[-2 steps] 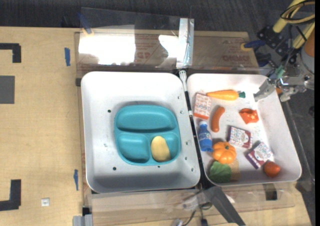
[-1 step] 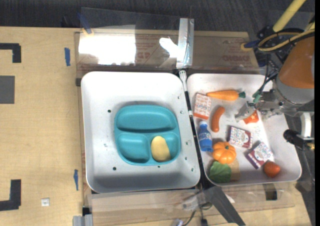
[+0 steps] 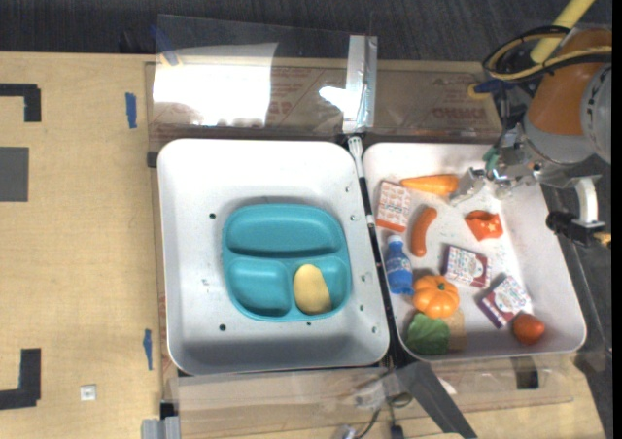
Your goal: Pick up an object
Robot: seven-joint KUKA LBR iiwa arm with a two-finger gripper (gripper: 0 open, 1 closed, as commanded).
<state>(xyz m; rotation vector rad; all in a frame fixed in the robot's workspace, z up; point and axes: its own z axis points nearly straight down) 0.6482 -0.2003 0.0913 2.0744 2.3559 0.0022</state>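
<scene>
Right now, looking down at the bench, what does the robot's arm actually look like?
The arm is bulky and rounded, grey with a broad orange band above the wrist. Black and yellow cables loop over its top, and a pale yellow tube runs up toward the corner. At its tip sits a small metallic gripper, silvery with dark parts, over the right white bin.

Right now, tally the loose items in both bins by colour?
Orange/red: 5, carrot, sausage, pepper, pumpkin, tomato
Boxes, printed: 3
Yellow: 1, potato
Blue: 1, bottle
Green: 1
Total: 11
</scene>
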